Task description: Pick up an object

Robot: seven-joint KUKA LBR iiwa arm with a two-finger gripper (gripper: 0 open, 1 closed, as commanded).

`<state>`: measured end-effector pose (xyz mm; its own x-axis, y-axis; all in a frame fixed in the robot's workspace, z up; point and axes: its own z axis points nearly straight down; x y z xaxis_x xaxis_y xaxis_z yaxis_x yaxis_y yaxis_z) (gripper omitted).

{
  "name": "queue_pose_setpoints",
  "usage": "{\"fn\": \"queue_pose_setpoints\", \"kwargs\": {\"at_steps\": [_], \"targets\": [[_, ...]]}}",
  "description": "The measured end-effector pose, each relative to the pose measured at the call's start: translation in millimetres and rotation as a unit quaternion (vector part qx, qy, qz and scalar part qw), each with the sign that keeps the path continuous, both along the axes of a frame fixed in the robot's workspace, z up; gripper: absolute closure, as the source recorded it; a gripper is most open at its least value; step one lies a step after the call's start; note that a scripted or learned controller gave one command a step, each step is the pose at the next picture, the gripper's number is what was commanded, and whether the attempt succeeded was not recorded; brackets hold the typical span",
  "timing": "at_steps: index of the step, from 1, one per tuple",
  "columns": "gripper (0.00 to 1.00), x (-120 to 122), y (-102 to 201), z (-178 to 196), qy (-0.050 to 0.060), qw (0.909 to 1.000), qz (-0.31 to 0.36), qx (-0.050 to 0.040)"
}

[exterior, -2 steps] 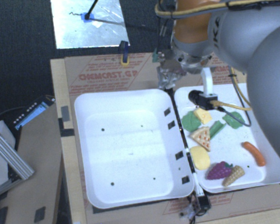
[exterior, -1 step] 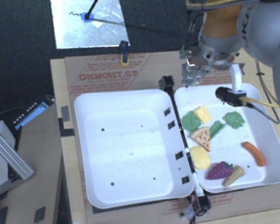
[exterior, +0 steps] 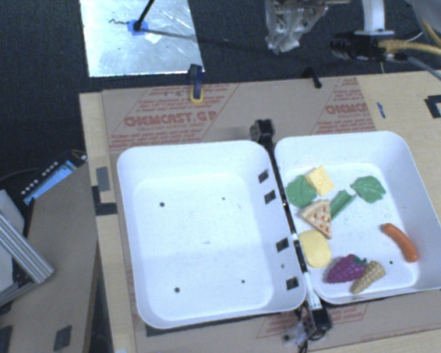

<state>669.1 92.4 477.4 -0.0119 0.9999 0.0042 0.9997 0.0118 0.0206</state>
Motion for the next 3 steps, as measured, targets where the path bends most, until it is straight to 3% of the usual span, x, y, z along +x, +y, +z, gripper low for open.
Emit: {"fn": "queue_pose_setpoints", "kwargs": {"at_steps": [1,2,3], "targets": [[1.00,-10.0,-24.1,62.6,0.006,1.0000,-0.005,-0.0018],[1.00,-133.7,-10.5,59.6,0.010,0.9999,-0.002,-0.0005],[1.00,-71.4,-29.3,57.1,0.008,0.9999,-0.007,-0.0028]]}}
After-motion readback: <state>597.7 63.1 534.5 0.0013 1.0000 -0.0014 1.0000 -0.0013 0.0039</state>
